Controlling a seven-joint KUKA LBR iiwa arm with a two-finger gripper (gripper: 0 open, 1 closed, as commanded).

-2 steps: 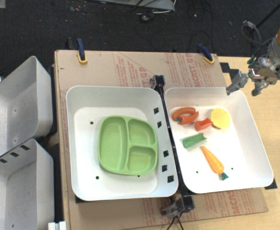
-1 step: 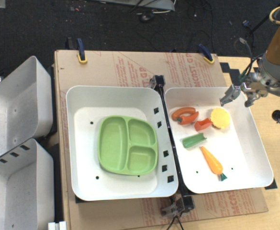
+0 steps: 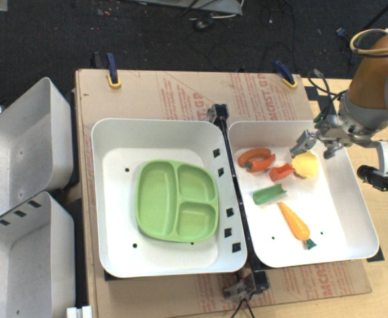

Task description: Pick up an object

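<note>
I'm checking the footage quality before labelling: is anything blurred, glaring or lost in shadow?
Camera view: lighting is even, with soft shadows; the right bin is bright white but not blown out; the carrot and green tray look sharp; the tool is slightly soft, its fingers hard to read.

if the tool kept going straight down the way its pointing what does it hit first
Most likely the yellow fruit, which sits right under the tool in the right bin. Depth is hard to judge from this slanted view, so it might land just beside it.

My bins (image 3: 160,260) look smooth white plastic; the green tray (image 3: 177,201) matt plastic; the board (image 3: 180,95) rough cardboard.
</note>
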